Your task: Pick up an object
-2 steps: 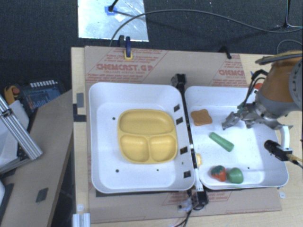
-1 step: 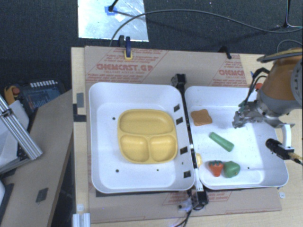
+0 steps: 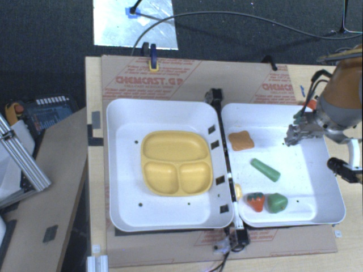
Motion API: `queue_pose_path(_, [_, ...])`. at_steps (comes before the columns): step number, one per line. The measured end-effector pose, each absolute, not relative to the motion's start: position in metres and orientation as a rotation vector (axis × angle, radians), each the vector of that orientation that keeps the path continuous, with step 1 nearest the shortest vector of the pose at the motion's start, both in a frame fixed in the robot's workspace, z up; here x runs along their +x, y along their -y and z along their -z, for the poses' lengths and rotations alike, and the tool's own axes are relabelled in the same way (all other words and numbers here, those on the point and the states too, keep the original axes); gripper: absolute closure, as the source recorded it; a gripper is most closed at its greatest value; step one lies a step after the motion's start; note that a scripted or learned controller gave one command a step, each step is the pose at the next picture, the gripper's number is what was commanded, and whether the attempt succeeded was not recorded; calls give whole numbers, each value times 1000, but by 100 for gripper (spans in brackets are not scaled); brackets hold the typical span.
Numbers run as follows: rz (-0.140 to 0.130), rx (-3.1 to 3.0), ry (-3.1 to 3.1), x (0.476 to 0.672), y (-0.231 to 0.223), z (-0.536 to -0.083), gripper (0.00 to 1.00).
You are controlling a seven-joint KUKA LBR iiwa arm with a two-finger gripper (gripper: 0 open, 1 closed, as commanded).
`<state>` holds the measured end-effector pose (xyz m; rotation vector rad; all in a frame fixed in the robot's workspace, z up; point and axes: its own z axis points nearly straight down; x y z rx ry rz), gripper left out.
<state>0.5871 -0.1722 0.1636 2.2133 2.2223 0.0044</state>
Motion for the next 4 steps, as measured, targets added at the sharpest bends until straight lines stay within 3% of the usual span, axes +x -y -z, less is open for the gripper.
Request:
queue_pose_path(1, [-5, 2211, -2221, 589, 179, -227, 100])
queue_pose_path(2, [0, 2217, -2223, 590, 179, -208, 100])
queue_pose_path(4, [-4, 2214, -2227, 599, 67, -196, 100])
